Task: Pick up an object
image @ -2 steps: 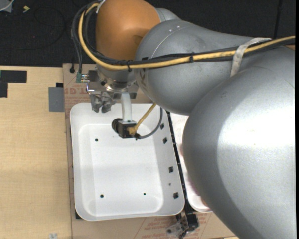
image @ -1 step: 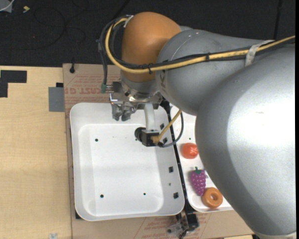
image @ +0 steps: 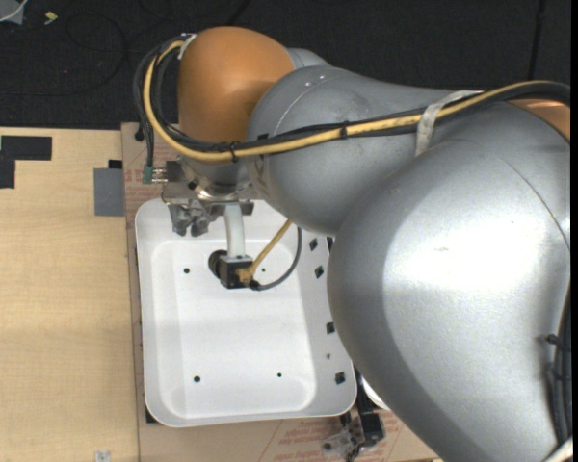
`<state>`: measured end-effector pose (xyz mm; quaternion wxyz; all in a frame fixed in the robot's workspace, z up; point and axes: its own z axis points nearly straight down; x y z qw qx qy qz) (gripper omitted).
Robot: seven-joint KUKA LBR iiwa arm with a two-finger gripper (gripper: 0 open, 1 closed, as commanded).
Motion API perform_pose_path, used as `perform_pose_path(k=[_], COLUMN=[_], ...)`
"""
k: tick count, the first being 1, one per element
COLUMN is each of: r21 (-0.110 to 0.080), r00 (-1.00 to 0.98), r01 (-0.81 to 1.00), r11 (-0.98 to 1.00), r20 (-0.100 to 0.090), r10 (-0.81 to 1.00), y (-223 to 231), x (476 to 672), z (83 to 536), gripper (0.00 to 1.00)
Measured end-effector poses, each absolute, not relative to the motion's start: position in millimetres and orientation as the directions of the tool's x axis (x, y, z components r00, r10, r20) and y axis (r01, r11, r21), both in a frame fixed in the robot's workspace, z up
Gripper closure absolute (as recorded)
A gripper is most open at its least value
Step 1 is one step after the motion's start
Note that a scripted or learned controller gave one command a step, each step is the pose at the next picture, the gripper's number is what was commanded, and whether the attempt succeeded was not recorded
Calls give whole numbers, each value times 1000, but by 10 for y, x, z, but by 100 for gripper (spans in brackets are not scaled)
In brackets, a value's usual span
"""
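Camera view looks down at a slant on a shallow white plastic bin with rounded corners, set on a pale tan wood-grain tabletop. The big grey arm reaches in from the right and covers that whole side of the scene. Its orange band sits above the wrist, over the bin's far edge. Below the band the tool hangs over the far left corner of the bin, just inside the rim and close above the white floor. Whether the tool stands apart or together cannot be told from this angle, and whether it grips any object cannot be told either. The floor of the bin carries small dark dots, one near the left wall and two toward the near wall. Small black clips sit along the bin's right wall, next to the arm. On the tabletop a flat grey rectangle lies just beside the bin's far left corner, and black stepped patches lie further left, well apart from the bin. A strip of brown cardboard with red print shows under the bin's near edge
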<state>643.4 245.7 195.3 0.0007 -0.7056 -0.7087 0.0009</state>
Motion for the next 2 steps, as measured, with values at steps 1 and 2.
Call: perform_pose_path(k=[1, 2], r21=[-4, -5], r00=[-3, -4], r01=[1000, 1000], r11=[3, 4], r20=[-2, -2], r10=[1000, 1000], y=[2442, 2445], x=[6430, 6428], z=[1888, 1856], gripper=[100, 100])
